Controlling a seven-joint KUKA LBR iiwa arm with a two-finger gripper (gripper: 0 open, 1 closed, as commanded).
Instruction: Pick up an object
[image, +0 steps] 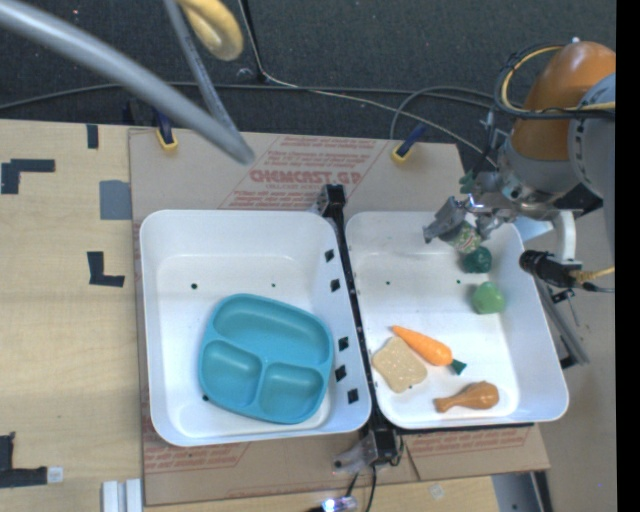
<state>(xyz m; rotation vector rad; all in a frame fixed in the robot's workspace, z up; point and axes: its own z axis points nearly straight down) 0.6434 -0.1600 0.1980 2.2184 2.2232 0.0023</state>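
Observation:
The right bin (520, 400) holds an orange carrot (422, 346), a tan cracker-like slice (399, 366), a brown drumstick (468, 398), a light green round piece (488, 298) and a dark green piece (476, 260). My gripper (462, 228) hangs over the far right part of this bin, just above and left of the dark green piece. A small greenish thing shows at its fingers, but what it is stays unclear. The orange-banded wrist (565, 85) rises behind it.
The left bin (165, 260) holds a blue divided tray (266, 357). A black divider (340, 300) runs between the bins. Cables cross the dark floor behind, and a grey pole (130, 75) slants across the upper left.

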